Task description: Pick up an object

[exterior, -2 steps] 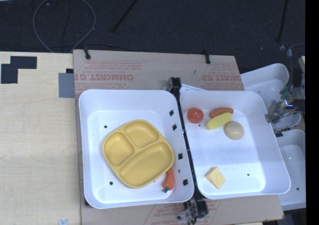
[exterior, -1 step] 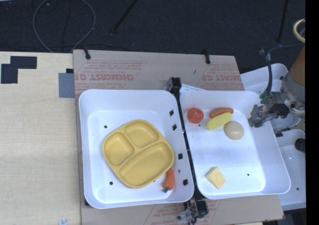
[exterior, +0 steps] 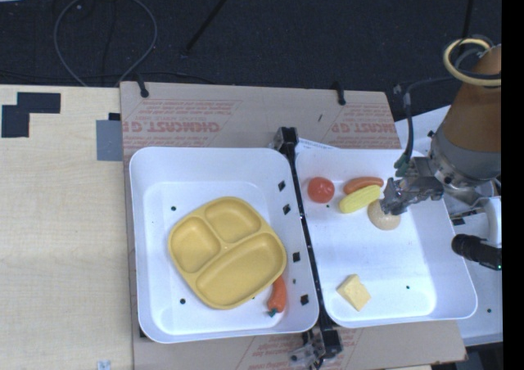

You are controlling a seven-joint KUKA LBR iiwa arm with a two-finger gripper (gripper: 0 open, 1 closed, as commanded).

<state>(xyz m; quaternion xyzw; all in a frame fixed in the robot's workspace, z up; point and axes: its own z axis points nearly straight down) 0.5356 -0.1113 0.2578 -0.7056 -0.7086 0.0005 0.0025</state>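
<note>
Carrot point(exterior: 277, 295): lies at the lower edge of the left bin point(exterior: 155, 196), lower centre of the frame, tucked against the plate's rim; wedged there, it would be awkward to grasp.
Cheese point(exterior: 354, 291): a pale yellow wedge low in the right bin point(exterior: 446, 295), well apart from everything else, so it looks the easiest thing to reach freely.
Plate point(exterior: 227, 251): a yellow divided plate filling the middle of the left bin, turned at a slant; flat and wide, a poor candidate for a two-finger pinch.
Round piece point(exterior: 383, 216): a cream-coloured round object right of centre, in the upper part of the right bin, directly under the gripper; I judge it the object being tried for.
Gripper point(exterior: 393, 199): sits low over the round piece, reaching in from the right; its tips merge with the object, so I cannot tell whether it is released, clenched or grasping.
Corn point(exterior: 360, 198): yellow, lying slantwise just left of the gripper, close enough to be nudged.
Sausage point(exterior: 363, 184): orange-red, just above the corn, seemingly touching it.
Tomato point(exterior: 320, 189): red, near the divider between the bins, apart from the cluster.
Stage: the pick seems to be at the descent or closing step; nothing is visibly lifted yet.
</note>
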